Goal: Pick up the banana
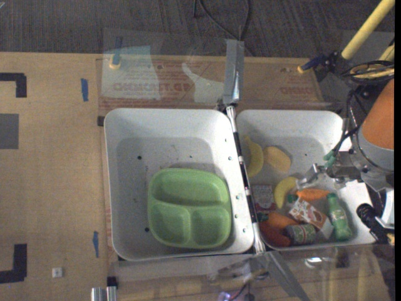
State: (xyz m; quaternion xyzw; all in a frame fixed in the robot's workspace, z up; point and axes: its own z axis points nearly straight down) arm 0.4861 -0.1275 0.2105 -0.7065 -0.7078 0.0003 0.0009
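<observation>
Against the right bin's [294, 121] left wall we see the banana [254, 155], a pale yellow curved piece lying flat, apart from the gripper [318, 173]. Just beside it sit a yellow chip-like piece [277, 158] and a yellow lemon [286, 190]. We find the gripper hovering near the carrot [311, 194], nothing between its fingers, which look slightly apart. Left bin [125, 168] holds a green tray [189, 207].

Matt green plastic tray [188, 207], smooth white bins [119, 168], pale wooden bench [50, 187]
</observation>
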